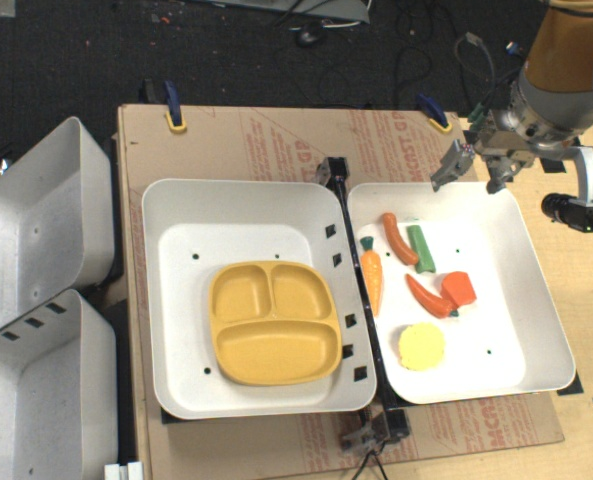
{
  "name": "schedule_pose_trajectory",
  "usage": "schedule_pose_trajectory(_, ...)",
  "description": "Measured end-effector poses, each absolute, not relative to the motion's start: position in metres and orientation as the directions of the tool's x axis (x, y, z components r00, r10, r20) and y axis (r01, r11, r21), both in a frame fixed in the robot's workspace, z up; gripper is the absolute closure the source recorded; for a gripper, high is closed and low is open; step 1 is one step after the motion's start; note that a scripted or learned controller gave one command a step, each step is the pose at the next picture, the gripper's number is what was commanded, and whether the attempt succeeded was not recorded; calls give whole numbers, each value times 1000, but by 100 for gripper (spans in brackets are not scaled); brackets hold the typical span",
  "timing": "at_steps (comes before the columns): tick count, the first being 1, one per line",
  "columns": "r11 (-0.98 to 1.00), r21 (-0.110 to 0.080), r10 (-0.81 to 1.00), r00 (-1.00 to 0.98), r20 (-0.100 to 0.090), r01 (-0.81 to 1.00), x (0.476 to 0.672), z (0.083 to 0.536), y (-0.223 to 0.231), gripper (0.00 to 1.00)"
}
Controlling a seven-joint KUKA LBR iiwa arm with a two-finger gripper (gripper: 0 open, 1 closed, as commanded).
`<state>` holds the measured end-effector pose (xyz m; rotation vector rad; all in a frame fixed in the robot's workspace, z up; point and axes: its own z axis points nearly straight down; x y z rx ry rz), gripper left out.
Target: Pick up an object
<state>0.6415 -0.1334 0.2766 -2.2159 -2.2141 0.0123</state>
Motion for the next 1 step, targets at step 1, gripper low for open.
schedule_pose_trajectory(1,1,0,1000,-1,-1,1000,643,284,-133,0)
